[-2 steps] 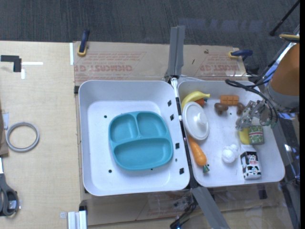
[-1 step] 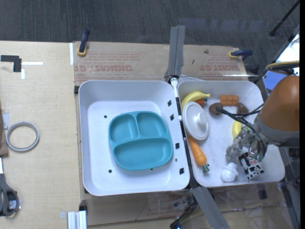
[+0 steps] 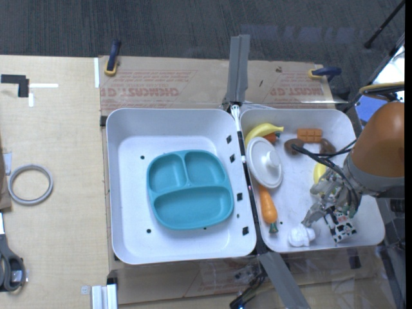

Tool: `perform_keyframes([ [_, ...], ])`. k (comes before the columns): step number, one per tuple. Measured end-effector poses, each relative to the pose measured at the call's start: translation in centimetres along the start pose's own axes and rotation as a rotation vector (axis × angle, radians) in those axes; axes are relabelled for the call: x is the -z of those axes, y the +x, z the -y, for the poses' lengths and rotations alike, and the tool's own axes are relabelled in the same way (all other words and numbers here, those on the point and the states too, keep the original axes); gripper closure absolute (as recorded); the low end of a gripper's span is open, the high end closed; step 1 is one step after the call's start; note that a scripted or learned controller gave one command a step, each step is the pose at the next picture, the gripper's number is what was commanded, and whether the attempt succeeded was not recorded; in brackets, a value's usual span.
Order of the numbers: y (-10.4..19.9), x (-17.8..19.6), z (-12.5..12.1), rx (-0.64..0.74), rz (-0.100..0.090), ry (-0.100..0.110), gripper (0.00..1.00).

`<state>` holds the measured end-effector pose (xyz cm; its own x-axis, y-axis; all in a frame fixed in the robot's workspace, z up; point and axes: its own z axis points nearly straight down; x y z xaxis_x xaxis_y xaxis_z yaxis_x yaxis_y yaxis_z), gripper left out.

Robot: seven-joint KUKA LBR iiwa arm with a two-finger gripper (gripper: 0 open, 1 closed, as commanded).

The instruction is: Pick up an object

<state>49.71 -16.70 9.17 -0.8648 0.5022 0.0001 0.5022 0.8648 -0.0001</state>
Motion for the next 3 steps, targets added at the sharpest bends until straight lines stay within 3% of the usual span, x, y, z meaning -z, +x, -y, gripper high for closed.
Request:
perform_keyframes([
  [1, -8.4, 0.1, -1.3, -0.074, 0.004, -0.001, 0.0],
  [2, -6.5, 0.1, -10.2, -0.105, 0.003, -0.001, 0.0],
  [3, -0.1, 0.0, -2.0, -0.07, 0.002, 0.0, 0.0],
])
